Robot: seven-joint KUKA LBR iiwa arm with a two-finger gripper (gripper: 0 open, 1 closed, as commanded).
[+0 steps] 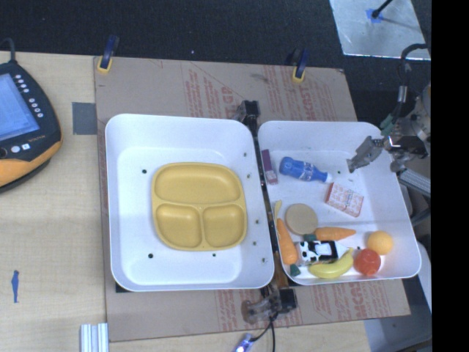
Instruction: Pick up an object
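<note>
Gripper (375, 152) at upper right rim of right bin (410, 229), two fingers spread apart, nothing between them; one dark finger (361, 157) angled down-left over bin interior, above the bin floor, touching no object. Nearest object: blue bottle (303, 170), lying on its side near bin's far wall, white cap toward the gripper; label unreadable. Just beside it to the left: small purple packet (270, 166), against the dividing rim. Below the gripper: one red-and-white patterned packet (344, 199), flat, print too small to read. Toward bin centre: one round tan disc (301, 218). Along near wall, clustered: two carrots, one (287, 242) lying lengthwise against left wall, one (335, 233) crosswise beside the disc; one black-and-white toy (318, 251); one banana (330, 267); one red tomato (368, 261); one orange fruit (379, 242) touching the tomato. Left bin (121, 196): one yellow three-compartment tray (199, 205), centred, upright. Cardboard sheet (212, 86) under both bins, faint red printing, illegible; two clamps (108, 52) at far edge. Teach pendant (22, 123) at left of bench, well apart from bins.
</note>
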